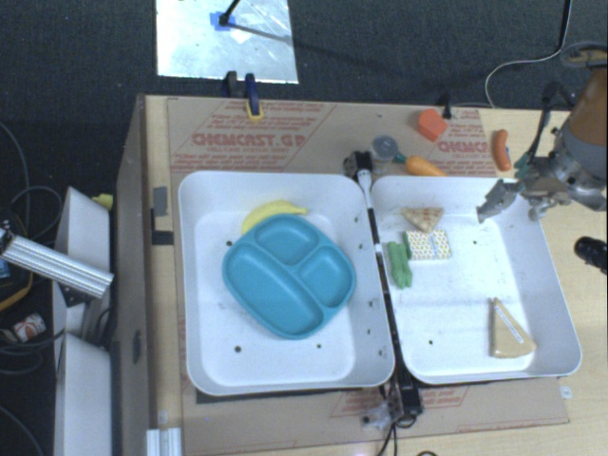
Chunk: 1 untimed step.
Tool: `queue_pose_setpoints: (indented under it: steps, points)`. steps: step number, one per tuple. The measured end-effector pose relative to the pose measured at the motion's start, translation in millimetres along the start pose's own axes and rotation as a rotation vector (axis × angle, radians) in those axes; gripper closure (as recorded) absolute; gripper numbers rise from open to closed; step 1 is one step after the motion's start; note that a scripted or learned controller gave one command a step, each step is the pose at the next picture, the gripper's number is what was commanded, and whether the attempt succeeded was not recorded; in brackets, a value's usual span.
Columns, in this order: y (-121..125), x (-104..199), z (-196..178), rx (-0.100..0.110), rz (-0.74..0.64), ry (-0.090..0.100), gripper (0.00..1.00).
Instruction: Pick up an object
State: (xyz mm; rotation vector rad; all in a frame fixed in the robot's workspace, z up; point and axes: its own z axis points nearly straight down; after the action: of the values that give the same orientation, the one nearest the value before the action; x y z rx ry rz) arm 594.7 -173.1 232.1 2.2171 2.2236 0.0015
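Observation:
The right bin holds a tan wedge near its front right, a small toast-coloured triangle at the back left, a white speckled square just in front of it, and a green piece by the left wall. My gripper hovers over the bin's back right corner. Its two fingers are spread, one finger pointing left, and nothing is between them. It is well to the right of the triangle and apart from every object.
The left bin carries a blue divided plate with a yellow banana behind it. Behind the bins on the bench lie an orange block, a carrot, a sausage and a grey disc.

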Motion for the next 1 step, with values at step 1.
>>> queue_pose_setpoints:
  steps: [1]
  points:
    - [49.5,43.5,86.4,0.002,-0.001,0.001,0.00]
